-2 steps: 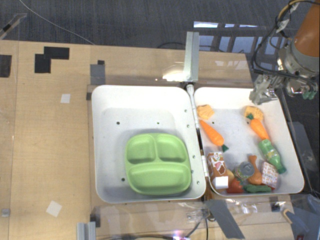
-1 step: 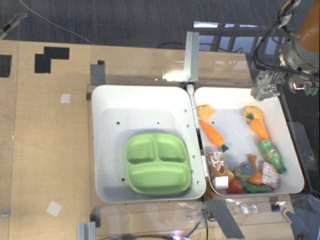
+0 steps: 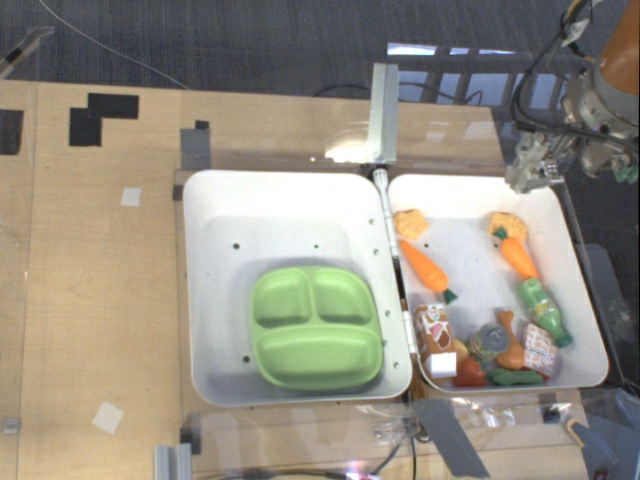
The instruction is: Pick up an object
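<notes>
My gripper (image 3: 533,171) hangs over the back right corner of the right bin (image 3: 470,238), with nothing visible between its fingers. Below it in that bin lie an orange carrot (image 3: 424,266) near the left wall, a second carrot (image 3: 517,253) on the right, a yellow-orange lump (image 3: 410,223) at the back left and a green bottle (image 3: 543,311). A heap of small toy foods (image 3: 490,353) fills the front of the bin. The closest item to the gripper is the second carrot's yellow top (image 3: 508,227).
The left bin (image 3: 230,218) holds a green divided plate (image 3: 315,326) toward its front. A metal post (image 3: 384,113) stands behind the seam between the bins. Cables and the arm (image 3: 605,88) occupy the upper right. Wooden bench (image 3: 90,288) extends left.
</notes>
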Motion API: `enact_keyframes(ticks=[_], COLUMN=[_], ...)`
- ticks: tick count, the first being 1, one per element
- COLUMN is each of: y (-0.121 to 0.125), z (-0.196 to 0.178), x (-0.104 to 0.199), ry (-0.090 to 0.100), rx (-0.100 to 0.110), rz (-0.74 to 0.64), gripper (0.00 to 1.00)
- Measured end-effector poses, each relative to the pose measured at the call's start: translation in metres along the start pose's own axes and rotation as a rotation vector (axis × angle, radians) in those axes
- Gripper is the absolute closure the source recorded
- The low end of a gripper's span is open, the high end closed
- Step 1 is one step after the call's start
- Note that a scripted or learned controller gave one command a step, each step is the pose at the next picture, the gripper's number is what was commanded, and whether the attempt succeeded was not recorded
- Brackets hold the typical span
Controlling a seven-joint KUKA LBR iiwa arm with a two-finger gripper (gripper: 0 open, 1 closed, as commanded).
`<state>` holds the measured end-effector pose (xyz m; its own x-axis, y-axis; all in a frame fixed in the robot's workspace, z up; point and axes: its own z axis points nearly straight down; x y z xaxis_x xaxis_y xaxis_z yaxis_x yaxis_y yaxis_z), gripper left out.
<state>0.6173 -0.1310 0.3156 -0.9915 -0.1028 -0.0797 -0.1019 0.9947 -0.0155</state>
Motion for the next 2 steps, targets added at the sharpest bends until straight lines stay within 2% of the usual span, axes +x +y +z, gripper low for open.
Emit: enact_keyframes(ticks=[1, 2], y=[0.0, 0.001], z=[-0.014, 0.024], x=[-0.003, -0.022], ry=[-0.012, 0.07], rx=[0.003, -0.017], rz=[-0.002, -0.084], gripper=[1.0, 1.0])
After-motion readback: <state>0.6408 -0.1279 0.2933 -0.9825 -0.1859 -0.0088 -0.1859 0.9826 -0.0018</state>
